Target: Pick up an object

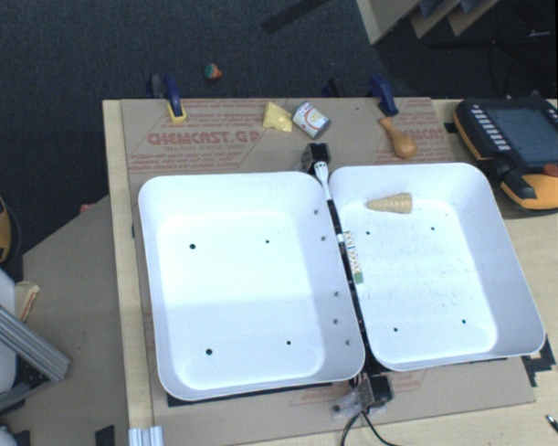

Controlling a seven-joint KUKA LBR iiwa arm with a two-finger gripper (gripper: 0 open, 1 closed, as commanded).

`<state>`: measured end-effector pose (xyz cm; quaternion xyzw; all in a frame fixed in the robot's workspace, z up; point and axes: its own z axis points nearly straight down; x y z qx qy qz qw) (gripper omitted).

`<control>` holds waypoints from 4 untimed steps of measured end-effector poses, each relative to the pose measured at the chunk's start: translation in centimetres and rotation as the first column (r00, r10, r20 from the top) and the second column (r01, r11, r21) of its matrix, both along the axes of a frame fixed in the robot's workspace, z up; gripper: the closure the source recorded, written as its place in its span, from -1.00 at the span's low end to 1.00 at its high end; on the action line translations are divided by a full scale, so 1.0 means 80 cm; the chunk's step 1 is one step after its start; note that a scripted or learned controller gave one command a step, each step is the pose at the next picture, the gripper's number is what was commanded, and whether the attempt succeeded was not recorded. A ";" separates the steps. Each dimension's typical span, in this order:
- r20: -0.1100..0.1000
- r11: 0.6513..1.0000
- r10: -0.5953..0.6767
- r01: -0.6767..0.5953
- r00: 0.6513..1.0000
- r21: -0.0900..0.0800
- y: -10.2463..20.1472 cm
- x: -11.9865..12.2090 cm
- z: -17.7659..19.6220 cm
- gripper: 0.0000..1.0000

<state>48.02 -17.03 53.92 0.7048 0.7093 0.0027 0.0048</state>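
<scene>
Camera view: a small tan cone (390, 204) lies on its side in the upper part of the right bin (500, 283), right of the frame's centre, its tip pointing left. It is ridged and pale, and looks light, stiff and likely to roll; best taken across its wider end. The end effector's state cannot be told from here
</scene>
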 end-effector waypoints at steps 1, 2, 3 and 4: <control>-0.008 1.000 -0.006 0.006 1.000 0.001 -0.004 -0.001 -0.005 -1.00; -0.002 1.000 -0.005 0.005 1.000 -0.002 -0.004 0.000 0.010 1.00; -0.004 1.000 -0.005 0.005 1.000 -0.002 -0.004 0.000 0.009 -1.00; 0.003 1.000 -0.005 0.005 1.000 -0.005 -0.004 0.001 0.023 1.00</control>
